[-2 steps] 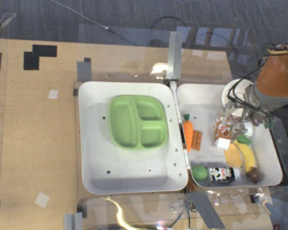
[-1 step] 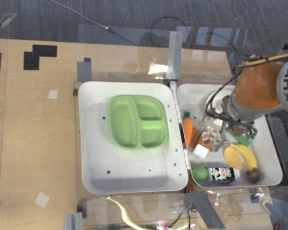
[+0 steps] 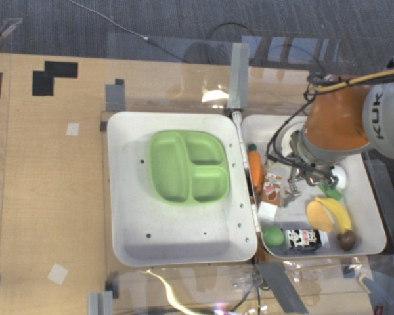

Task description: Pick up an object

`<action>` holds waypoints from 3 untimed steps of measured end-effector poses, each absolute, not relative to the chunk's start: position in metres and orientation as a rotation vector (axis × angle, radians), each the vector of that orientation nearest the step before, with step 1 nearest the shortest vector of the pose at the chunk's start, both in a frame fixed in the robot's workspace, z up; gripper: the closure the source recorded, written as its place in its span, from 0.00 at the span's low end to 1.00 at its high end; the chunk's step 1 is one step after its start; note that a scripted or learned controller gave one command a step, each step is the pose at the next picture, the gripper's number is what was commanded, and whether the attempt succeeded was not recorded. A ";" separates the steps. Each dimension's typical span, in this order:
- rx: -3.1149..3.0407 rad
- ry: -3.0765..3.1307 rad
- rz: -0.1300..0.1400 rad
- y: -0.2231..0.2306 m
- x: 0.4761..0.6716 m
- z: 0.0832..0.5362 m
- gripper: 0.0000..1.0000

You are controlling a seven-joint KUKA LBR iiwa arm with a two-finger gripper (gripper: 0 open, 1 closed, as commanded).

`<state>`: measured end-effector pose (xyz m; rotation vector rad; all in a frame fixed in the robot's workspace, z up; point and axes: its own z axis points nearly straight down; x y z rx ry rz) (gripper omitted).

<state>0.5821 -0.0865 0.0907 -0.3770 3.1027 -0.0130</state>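
While the claw hangs low in the right bin among the carrot, banana and packets, I cannot tell its state; probably nothing is lifted yet, so the pick remains.

Banana — yellow, lying flat — right bin.

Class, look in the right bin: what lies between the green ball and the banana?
In the camera view, a small black-and-white carton lies between the green ball and the banana, along the bin's near edge.
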 end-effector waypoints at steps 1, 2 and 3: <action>-0.181 3.118 -0.003 -0.117 0.550 0.091 0.00; 0.118 3.126 -0.010 -0.097 0.567 0.091 0.00; 0.235 3.111 -0.008 -0.096 0.553 0.091 0.00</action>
